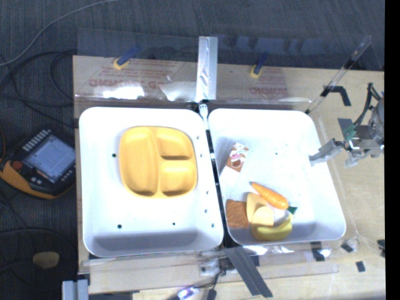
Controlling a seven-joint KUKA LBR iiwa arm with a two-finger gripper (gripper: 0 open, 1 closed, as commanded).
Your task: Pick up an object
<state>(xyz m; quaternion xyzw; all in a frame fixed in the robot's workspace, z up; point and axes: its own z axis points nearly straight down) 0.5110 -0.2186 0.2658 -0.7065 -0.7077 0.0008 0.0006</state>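
Lying at the near end of the right bin (325,167) is a small heap of play food. A yellow banana (273,232) curves along the near wall, touching a pale wedge of cheese (259,212) just beyond it. A brown cracker (235,213) sits flat to the left of the cheese, against it. An orange carrot (269,194) with a green tip lies slantwise across the far side of the cheese, its green end pointing right.

Farther back in the same bin, well apart from the heap and close to the dividing wall, sits a small red and white packet (237,157).

The left bin (100,230) holds a yellow divided tray (157,161), set roughly in its middle, with one long compartment on the left and two smaller ones on the right.

At the far right, outside the right bin's edge and above the wooden bench (365,255), is the gripper (359,144). It is small and partly cut off, so whether it is parted or closed cannot be told, and nothing can be seen in its grasp. It is well apart from every piece of food.

Beyond the bins, a strip of clear plastic sheet (187,83) lies across the bench's far side. On the dark floor to the left rests an orange hand controller (39,162) with a screen.
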